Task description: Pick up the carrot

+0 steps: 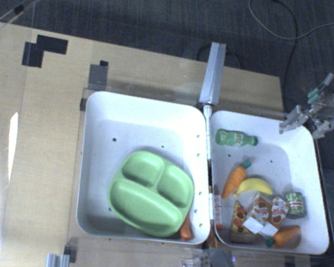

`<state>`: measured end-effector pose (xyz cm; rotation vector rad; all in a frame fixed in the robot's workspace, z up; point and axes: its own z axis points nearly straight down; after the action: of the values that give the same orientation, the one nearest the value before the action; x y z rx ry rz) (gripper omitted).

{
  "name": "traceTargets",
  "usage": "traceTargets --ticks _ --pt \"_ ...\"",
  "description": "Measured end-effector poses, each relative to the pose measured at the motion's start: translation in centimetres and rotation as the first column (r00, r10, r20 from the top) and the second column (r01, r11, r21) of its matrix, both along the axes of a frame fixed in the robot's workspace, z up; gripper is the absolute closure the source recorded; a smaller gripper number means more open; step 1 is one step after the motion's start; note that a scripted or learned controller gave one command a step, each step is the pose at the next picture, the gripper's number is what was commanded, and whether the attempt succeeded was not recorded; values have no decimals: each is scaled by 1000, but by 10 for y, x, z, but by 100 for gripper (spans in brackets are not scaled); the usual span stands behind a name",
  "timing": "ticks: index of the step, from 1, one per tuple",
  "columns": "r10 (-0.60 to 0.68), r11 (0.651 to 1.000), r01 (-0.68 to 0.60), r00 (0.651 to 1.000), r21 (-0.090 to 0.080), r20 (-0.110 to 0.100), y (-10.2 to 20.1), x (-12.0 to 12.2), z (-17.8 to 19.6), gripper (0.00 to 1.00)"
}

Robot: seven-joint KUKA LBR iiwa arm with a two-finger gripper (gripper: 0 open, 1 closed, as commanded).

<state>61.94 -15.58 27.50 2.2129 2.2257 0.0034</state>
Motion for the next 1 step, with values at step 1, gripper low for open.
traceTargets --ticks 1 --pt "405 914 -405 914 -1 1 33 12 -131 0"
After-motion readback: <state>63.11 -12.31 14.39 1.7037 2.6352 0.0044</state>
